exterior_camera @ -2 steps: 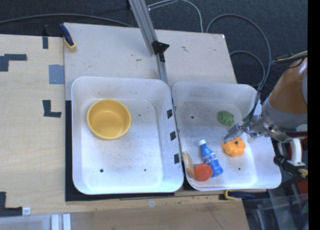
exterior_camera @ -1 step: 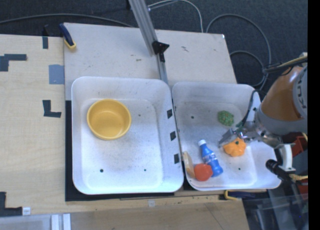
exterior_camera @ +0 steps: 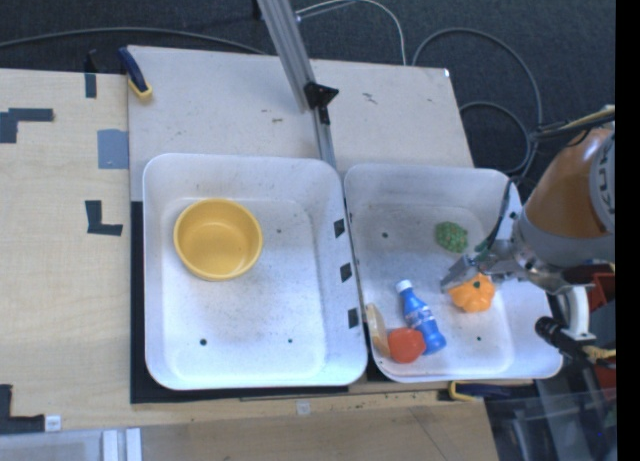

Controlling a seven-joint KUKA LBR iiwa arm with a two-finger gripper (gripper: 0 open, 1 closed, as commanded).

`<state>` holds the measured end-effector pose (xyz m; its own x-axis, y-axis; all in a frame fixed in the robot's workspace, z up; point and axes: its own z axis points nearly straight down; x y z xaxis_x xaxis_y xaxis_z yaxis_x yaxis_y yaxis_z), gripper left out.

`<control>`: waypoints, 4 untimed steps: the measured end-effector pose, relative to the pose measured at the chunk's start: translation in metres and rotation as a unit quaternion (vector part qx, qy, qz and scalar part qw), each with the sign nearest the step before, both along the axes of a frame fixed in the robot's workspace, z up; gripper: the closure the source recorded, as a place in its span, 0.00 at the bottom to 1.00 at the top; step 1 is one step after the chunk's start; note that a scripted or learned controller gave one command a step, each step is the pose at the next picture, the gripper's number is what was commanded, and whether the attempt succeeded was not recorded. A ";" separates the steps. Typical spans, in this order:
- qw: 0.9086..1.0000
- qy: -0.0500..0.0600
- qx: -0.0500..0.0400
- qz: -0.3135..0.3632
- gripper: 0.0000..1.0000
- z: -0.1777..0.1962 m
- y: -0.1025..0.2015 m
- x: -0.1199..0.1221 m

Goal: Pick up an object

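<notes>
— Where is your end effector right now?

— My end effector [exterior_camera: 472, 274] is low in the right bin [exterior_camera: 420, 189], toward its right side, just above an orange toy [exterior_camera: 473, 295] and touching or nearly touching its top edge. I cannot tell how far apart the tips are — they are dark and small against the toy, and nothing shows clearly between them.

— What lies around it?

— Just up and left of it sits a green lump [exterior_camera: 451, 237], apart from the orange toy. Further left and lower lies a small blue bottle with a white cap [exterior_camera: 419, 315], tilted, its lower end touching a red ball [exterior_camera: 405, 345]. A tan, curved piece [exterior_camera: 376, 326] lies beside the ball against the bin's left wall.

— And beyond that bin?

— The left bin [exterior_camera: 240, 349] sits right against it and holds a yellow bowl [exterior_camera: 218, 238], upright, in its upper left part. Both bins rest on the worktop [exterior_camera: 220, 99], where a grey pole [exterior_camera: 284, 27] slants up from between them. A blue and yellow clamp [exterior_camera: 135, 73] sits at the worktop's far left corner.
</notes>
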<state>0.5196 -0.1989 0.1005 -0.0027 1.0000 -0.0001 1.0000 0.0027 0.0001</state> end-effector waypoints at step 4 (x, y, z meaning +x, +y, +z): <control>1.000 0.000 0.001 0.002 1.00 0.129 0.053 0.034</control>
